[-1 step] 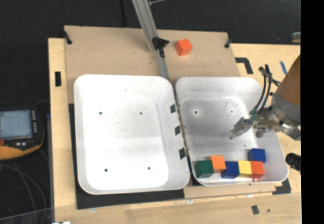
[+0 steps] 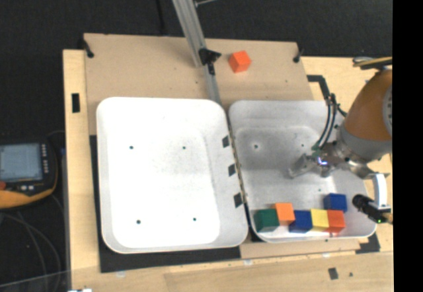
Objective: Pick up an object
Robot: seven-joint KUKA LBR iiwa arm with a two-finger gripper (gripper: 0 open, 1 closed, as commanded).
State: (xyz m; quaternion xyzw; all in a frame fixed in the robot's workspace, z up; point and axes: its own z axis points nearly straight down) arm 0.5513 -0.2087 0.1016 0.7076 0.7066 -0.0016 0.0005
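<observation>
Several coloured blocks line the near wall of the right bin (image 2: 277, 119): a green block (image 2: 266, 219), an orange block (image 2: 285, 212), a blue block (image 2: 301, 220), a yellow block (image 2: 320, 219), a red-orange block (image 2: 336, 220) and another blue block (image 2: 336, 202). My gripper (image 2: 304, 166) hangs low over the middle of the right bin, above and left of the blocks, apart from them. Nothing shows between its fingers.
The left bin (image 2: 165, 172) lies beside the right one. A lone orange cube (image 2: 239, 61) rests on the bench behind the bins. A slanted metal rail (image 2: 188, 13) rises at the back. A handheld pendant (image 2: 23, 168) lies off the bench's left side.
</observation>
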